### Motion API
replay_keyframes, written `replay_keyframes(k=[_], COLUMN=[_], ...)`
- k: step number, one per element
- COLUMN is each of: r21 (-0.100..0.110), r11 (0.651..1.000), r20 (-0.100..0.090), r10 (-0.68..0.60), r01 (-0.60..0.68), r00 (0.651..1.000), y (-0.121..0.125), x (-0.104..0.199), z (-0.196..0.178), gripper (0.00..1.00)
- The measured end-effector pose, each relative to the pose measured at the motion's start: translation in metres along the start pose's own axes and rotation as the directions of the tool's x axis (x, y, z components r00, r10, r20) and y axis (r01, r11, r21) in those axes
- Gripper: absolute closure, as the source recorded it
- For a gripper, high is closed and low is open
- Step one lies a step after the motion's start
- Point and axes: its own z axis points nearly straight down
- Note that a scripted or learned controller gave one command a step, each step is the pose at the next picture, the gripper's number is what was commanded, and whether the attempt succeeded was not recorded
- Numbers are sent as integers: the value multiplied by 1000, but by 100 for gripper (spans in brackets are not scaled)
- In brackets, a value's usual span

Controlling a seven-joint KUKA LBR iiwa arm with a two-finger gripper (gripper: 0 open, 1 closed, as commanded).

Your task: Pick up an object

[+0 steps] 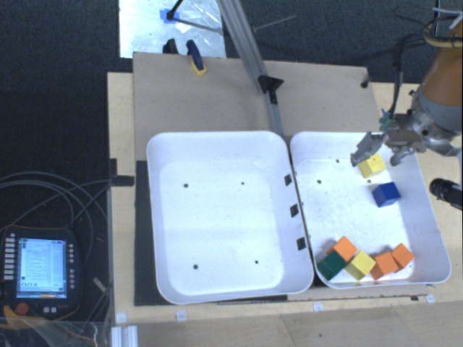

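Note:
In the right bin [318,194] a yellow cube [372,166] lies near the far right corner, with a blue cube [385,194] just in front of it. My gripper [382,152] hovers over the yellow cube's far edge, open, its two fingers [365,149] spread to either side and nothing between them. At the bin's near edge sits a cluster: an orange cube [345,249], a green cube [331,265], a yellow cube [359,265] and two more orange cubes [383,264] [402,254].
The left bin [217,215] stands beside the right one, with black clips along the shared rim. A slanted grey pole [246,42] crosses behind the bins. A teach pendant [40,270] with cables lies at the far left.

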Motion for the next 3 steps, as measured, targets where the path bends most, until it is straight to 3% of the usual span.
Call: replay_keyframes(k=[1,2,3], r21=[-1,4,5], r11=[1000,1000,1000], r20=[0,1,0], r10=[1,3,3], r01=[-1,-3,-3], r00=[1000,1000,1000], y=[0,6,-3], x=[0,-8,-4], z=[0,49,103], gripper=[0,0,0])
